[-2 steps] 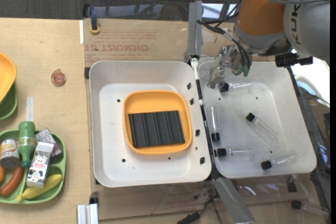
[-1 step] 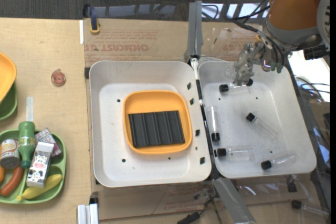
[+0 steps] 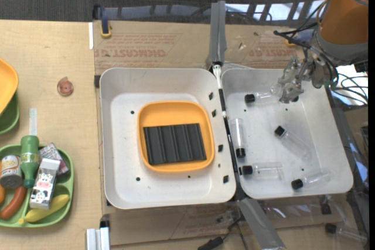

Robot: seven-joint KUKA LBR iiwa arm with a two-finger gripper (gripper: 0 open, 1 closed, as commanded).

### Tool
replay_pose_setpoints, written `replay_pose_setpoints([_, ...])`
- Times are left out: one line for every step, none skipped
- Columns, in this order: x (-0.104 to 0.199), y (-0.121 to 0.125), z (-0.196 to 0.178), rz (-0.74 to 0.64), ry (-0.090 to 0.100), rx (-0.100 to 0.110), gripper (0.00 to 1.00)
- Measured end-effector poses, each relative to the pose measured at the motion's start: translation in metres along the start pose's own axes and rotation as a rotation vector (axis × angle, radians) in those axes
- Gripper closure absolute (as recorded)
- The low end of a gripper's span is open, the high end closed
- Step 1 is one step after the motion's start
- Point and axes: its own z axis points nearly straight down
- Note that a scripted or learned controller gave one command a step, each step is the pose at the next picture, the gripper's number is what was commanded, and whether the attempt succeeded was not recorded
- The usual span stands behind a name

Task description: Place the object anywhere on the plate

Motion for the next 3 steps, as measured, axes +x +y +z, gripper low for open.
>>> replay_pose_setpoints([-0.007,-0.057,-0.049,-0.282,-0.005,0.0,1.0])
replay_pose_setpoints([-0.016,-0.048,-0.076,-0.551,-0.005,0.0,1.0])
replay_pose_setpoints([-0.017,-0.055,-0.1,-0.806,-0.004,-0.001,1.0])
